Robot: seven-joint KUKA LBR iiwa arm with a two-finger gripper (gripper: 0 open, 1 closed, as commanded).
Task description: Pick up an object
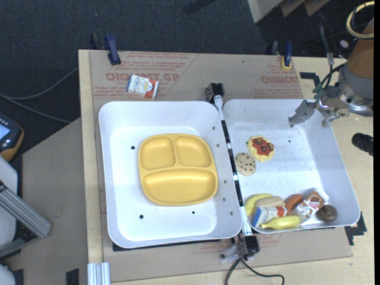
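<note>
The left bin is holding a yellow divided plate, lying flat near its middle. The right bin is holding the toy foods: a small pizza and a cookie are lying near its left wall, just beside each other. Along the lower edge, bananas, a small carton, a sausage, a red-white packet and a brown round piece are crowding together, partly covering one another. The gripper is hovering over the upper right corner of this bin, its fingers spread apart and pinching nothing. The arm is being cut off by the right frame edge. A small box is lying on the board at upper left, outside the bins.
</note>
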